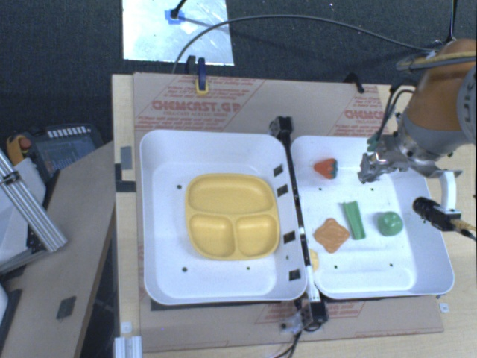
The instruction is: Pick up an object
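The right bin (417, 274) holds a red strawberry-like piece (326, 168) near its back, a green bar (353, 220) in the middle, a tan cracker-like piece (331, 234) left of the bar, and a round green piece (389, 223) to the right. A small yellow bit (313, 259) lies by the bin's left wall. My gripper (370, 167) hangs over the back of the right bin, to the right of the red piece and apart from it. Nothing shows between its fingertips.
A yellow three-compartment plate (231, 216) lies in the middle of the left bin (164, 162). A black clip strip (291, 200) runs between the two bins. A black fitting (432, 213) of the arm juts over the right bin's right side.
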`<state>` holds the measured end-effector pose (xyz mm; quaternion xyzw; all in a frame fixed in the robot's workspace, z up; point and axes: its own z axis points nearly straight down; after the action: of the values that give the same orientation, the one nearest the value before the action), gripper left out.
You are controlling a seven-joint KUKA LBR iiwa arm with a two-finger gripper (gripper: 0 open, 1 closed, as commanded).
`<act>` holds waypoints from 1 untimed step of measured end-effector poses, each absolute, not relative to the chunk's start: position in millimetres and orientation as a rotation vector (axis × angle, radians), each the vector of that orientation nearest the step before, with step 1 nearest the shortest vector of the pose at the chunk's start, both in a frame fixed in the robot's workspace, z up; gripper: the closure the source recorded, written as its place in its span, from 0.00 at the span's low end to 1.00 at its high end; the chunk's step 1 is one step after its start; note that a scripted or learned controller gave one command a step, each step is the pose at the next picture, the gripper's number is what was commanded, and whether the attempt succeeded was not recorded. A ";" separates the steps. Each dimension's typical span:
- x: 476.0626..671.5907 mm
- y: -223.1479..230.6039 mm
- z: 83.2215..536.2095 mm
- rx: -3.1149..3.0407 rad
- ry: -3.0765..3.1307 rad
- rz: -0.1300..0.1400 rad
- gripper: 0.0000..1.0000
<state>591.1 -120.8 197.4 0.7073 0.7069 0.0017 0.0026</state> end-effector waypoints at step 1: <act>594.6 -130.3 257.2 2.213 2.220 0.006 1.00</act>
<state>594.6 -130.3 257.2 0.7061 0.7081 0.0020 0.0037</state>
